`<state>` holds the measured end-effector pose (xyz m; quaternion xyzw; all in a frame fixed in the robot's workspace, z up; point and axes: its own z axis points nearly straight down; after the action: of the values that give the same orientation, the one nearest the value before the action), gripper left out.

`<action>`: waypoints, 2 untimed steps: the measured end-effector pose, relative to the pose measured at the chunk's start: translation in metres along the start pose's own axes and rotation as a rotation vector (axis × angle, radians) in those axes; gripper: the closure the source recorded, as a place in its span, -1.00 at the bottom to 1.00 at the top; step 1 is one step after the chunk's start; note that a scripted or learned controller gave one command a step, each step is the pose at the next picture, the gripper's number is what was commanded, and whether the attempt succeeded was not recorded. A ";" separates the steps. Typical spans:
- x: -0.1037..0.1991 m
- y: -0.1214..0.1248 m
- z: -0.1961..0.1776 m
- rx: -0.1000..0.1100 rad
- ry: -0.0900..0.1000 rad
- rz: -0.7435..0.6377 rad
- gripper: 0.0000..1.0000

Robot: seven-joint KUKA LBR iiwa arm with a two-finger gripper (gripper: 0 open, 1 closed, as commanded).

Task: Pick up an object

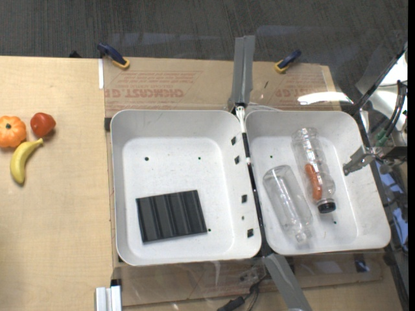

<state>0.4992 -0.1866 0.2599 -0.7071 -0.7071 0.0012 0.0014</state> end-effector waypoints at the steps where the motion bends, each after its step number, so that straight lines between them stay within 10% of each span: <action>1: 0.016 0.019 0.117 -0.001 0.001 -0.137 -1.00; 2: 0.006 0.046 0.121 -0.003 -0.001 -0.224 -1.00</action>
<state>0.5452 -0.1806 0.1388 -0.6236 -0.7817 0.0003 0.0000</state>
